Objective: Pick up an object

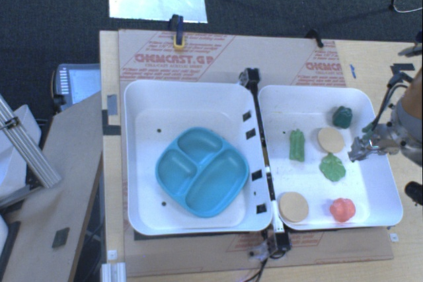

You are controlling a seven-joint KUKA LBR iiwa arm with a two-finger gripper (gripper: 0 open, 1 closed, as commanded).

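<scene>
Six small things lie in the right bin (pixel 380 198), any of them a candidate for picking up. A dark green lump (pixel 342 117) sits toward the bin's far right corner. Just nearer than it is a tan disc (pixel 330 140), and left of that disc a light green upright piece (pixel 297 145) stands apart, toward the bin's left wall. A leafy green piece (pixel 332 167) lies just nearer than the tan disc, about mid-bin. Along the near edge are a second tan disc (pixel 293 207) near the left corner and a red-pink lump (pixel 342 209) to its right.

The hand (pixel 360 148) reaches in over the bin's right side, its tip just right of the tan disc and the leafy piece. Nothing can be seen between its fingers, and whether they are open or closed cannot be told from this view. The grey arm (pixel 404 132) behind it runs off the right edge.

The left bin (pixel 142 208) holds a blue divided plate (pixel 201 170), lying toward its near half. Both bins rest on a cardboard sheet (pixel 198 56) with red lettering on the table (pixel 109 69). A yellow clamp (pixel 178 41) sits at the sheet's far edge.
</scene>
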